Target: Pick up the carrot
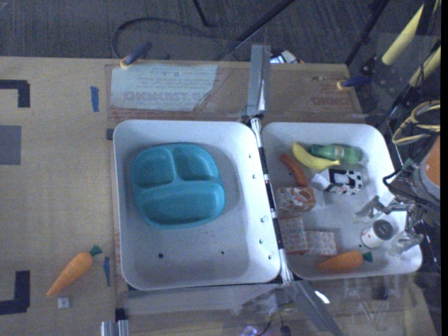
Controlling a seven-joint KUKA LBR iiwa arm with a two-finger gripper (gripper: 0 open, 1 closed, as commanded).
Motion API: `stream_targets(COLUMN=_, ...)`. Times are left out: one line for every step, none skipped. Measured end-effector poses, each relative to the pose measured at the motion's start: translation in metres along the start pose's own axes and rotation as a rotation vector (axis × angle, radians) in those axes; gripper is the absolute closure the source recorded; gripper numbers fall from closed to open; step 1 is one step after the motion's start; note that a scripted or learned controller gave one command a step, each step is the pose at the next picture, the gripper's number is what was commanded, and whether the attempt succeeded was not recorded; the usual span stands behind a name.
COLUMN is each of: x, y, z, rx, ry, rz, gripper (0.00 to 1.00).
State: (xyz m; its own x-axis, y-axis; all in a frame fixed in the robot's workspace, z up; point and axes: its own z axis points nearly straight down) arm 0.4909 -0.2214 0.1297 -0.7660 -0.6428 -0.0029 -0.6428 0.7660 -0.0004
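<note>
Orange and tapered, the carrot [341, 260] lies flat near the front edge of the right bin [374, 140], its leafy green stub pointing toward the bin's front right corner. It looks like a toy: light, stiff and probably smooth plastic, so my guess is it could roll or squirt out of a careless pinch. A grip across the thick middle of the body, at right angles to its length, seems the safest bet (the thin tip offers too little to bite on). Two patterned packets [309, 239] sit just beside its narrow end, and the bin wall runs close along its front side, so room for the fingers looks tight there.

The gripper [392, 219] hovers over the right side of that bin, near the carrot but apart from it, with a small white cylinder [371, 237] just beside it; whether the fingers are spread or closed I cannot tell, as the metalwork is a blur.

Worth noting: a second carrot [70, 272] rests on the bench itself, outside the left bin [185, 264], near the bench's front left corner. Toward the right bin's back wall sit a banana [313, 159], a green bottle [337, 152] and a red sausage-like piece [294, 169]. A blue divided plate [178, 185] lies in the left bin.
</note>
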Motion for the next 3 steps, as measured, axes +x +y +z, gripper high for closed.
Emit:
stream_targets(x=-0.019, y=-0.020, z=0.017, rx=0.007, ry=-0.003, rz=0.185, gripper=0.00)
stream_targets(x=-0.006, y=-0.006, z=-0.070, rx=0.002, ry=-0.002, rz=-0.519, gripper=0.00)
stream_targets(x=-0.005, y=0.021, z=0.044, rx=-0.002, ry=-0.005, rz=-0.816, gripper=0.00)
